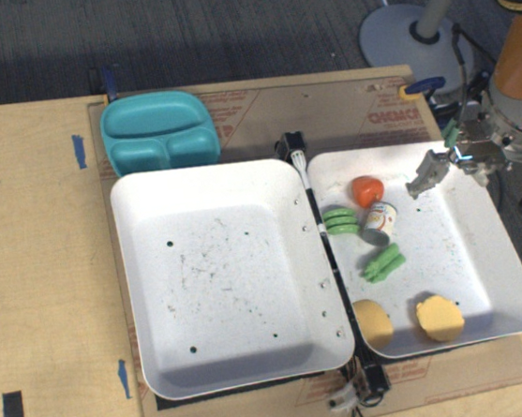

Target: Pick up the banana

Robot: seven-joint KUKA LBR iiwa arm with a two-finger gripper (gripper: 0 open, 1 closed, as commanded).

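Note:
Two yellow pieces lie at the near edge of the right bin (489, 222): one (373, 319) by its left corner, the other (440, 317) further right. I cannot tell which of them is the banana. My gripper (429, 172) hangs over the bin's far right part, well away from both yellow pieces. Nothing shows in its grasp.
The right bin also holds a red tomato (366, 190), a small can (379, 221) and two green pieces (340, 220) (382, 262). The left bin (222, 274) stands beside it. A teal divided tray (159, 130) sits behind the left bin. A grey stand base (400, 35) is at the back right.

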